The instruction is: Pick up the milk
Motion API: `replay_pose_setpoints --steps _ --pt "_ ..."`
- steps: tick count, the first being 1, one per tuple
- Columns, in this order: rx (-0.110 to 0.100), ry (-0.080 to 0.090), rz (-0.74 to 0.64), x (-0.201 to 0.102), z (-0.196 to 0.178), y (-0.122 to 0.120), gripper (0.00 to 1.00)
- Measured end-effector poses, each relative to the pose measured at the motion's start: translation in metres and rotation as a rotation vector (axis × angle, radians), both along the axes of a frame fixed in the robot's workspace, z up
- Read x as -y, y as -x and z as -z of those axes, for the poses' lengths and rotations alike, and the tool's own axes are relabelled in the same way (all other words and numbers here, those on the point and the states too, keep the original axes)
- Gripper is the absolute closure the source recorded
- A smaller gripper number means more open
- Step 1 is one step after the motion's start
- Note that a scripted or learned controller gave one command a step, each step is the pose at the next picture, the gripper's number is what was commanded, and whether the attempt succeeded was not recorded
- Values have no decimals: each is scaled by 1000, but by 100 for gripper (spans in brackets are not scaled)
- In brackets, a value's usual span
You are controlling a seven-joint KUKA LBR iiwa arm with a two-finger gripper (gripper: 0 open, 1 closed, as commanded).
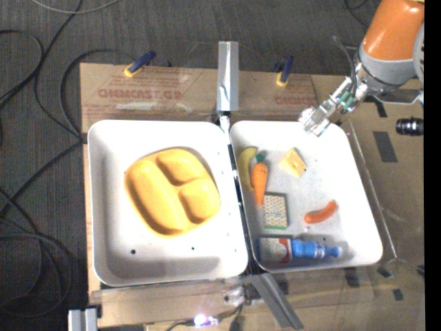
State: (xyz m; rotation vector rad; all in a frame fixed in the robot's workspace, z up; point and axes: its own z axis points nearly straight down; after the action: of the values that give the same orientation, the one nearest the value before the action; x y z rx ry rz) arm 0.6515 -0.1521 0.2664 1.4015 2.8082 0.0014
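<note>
Hovering over far right corner of right bin (358, 185): gripper (315, 121), fingers slightly apart, gripping nothing. Milk (300, 249) lying on side along bin's near wall, well apart from gripper. Carrot (258, 179) beside banana (246, 164) at left wall.

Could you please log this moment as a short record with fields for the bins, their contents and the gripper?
left bin: yellow divided tray
right bin: banana, carrot, cheese wedge, milk carton, sausage, blue-capped bottle
gripper: above the right bin's far rim, holding nothing visible
milk status: lying flat, not yet grasped
</note>
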Motion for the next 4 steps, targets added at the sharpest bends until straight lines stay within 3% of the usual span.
replay_pose_setpoints --steps 1,2,3,4 --pt "-3 3 -124 39 33 -4 100" --pt "-2 4 -217 46 53 -9 100" --pt "-4 3 -226 31 69 36 100" --pt "-1 2 -328 -26 42 6 100"
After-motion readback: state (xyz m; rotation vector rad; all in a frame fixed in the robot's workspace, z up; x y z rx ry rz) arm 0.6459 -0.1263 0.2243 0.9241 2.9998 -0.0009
